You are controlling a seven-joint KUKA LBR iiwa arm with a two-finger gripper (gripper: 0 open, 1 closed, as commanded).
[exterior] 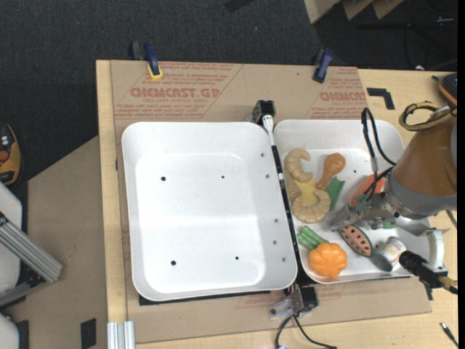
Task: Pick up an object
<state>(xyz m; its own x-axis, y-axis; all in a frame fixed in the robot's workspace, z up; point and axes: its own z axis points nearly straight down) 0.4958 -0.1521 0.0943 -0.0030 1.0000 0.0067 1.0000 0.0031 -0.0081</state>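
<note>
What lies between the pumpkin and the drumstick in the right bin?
In the camera view, green pieces and a beige toy lie between the pumpkin and the drumstick.

All 6 toys lie in the right bin (312,131). A cream ridged piece (304,185) sits left of centre, a brown drumstick (332,168) tilted beside it, a green piece (335,192) just below that. Toward the front rim: an orange pumpkin (328,259), a green strip (310,237), a dark spotted slice (357,239).

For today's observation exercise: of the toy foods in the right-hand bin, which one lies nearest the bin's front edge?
The orange pumpkin, round and bright orange, sits closest to the right bin's front rim; the drumstick and the others lie farther back.
</note>
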